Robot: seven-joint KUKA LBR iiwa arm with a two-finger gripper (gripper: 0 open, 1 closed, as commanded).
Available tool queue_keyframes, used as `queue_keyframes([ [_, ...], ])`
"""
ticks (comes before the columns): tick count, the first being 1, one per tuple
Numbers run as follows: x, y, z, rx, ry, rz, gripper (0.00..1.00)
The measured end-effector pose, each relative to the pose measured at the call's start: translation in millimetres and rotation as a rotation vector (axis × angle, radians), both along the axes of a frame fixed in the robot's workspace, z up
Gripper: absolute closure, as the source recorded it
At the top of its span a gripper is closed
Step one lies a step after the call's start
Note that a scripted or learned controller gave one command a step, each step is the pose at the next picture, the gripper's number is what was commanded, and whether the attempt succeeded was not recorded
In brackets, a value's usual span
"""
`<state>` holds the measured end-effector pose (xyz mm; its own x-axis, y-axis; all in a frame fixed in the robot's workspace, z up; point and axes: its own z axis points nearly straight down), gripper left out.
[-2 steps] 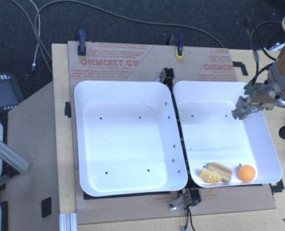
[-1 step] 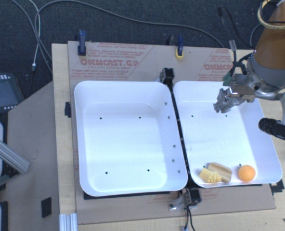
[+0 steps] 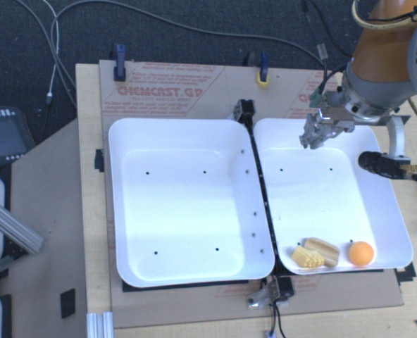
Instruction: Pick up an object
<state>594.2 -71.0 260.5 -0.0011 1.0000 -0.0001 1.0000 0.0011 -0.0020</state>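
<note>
Nothing picked yet. Near edge of right bin [image 3: 377, 210]: orange ball [image 3: 361, 253], yellow corn piece [image 3: 308, 258] touching a tan bread-like item [image 3: 323, 247], all lying untouched. Far end: gripper [image 3: 314, 138] is hovering w/ nothing btwn its fingers; can't tell if they're apart or together. Reach + grasp remaining.

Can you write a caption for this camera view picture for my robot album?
Grey-and-orange robot hand hovers above the right white bin, far from a round orange ball and yellow corn toy.
</note>
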Motion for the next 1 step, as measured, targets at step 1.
queue_keyframes([
  [1,72.7,37.3,9.7,0.0,-0.005,0.003,1.0],
])
